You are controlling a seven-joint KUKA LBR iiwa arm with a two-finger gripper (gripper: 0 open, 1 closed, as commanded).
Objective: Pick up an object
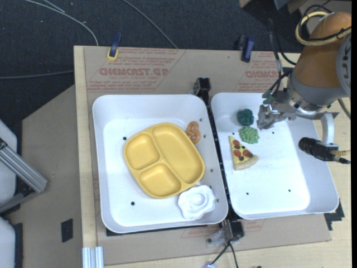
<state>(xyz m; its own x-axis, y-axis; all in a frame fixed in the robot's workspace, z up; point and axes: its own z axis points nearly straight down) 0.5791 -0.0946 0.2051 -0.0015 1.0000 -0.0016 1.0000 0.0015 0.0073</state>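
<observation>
In the right bin (290, 194) lie a dark green round piece (245, 116), a light green broccoli-like piece (249, 134) just below it, and a pizza slice (241, 153) with red dots. My gripper (265, 118) hangs at the bin's upper part, just right of the dark green piece and above the broccoli piece. Nothing shows between its fingers. In the left bin (109, 149) rests a yellow divided plate (163, 159), with a small brown pretzel (193, 131) at its upper right edge and a white fried-egg piece (196, 201) at its lower right.
A black divider (215, 144) runs between the two bins. The bench board (83, 94) surrounds them, with blue clamps (246, 48) at the back edge. The lower and right part of the right bin holds bare white floor.
</observation>
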